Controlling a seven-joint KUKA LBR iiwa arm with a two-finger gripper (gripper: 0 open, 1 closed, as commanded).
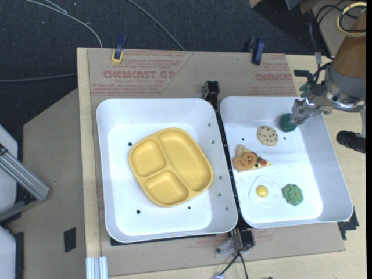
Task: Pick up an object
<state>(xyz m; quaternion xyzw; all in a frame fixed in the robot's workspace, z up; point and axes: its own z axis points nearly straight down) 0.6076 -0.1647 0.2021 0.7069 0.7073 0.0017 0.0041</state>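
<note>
Jaws at the far corner of the right bin

Jaws point(295, 116) hung at about one o'clock in the right bin point(331, 173), low over a small dark-green object point(286, 122) that lay just at their tip. Whether they were spread or pressed together could not be told, and nothing could be seen pinched between them. The metal wrist ran back toward three o'clock into the grey arm point(349, 86), with its orange band above.

Just toward seven o'clock from the green object lay a round speckled cookie point(267, 135), near it but apart. Further toward seven o'clock, against the bin's left wall, sat a pizza slice point(249, 160) with red spots. Below that, toward six o'clock, lay a fried egg point(262, 190), white with a yellow yolk, and just beside it at its three o'clock a bumpy green broccoli piece point(293, 194). All five toys rested on the white floor of the right bin, none touching another.

At nine o'clock, the left bin point(116, 173) held a yellow divided plate point(170, 166) with three compartments, lying tilted across its middle. Both bins sat side by side on a brown board point(151, 71) printed with red lettering, clipped at its far edge by two blue clamps point(119, 48), all resting on the desk point(52, 156).
</note>
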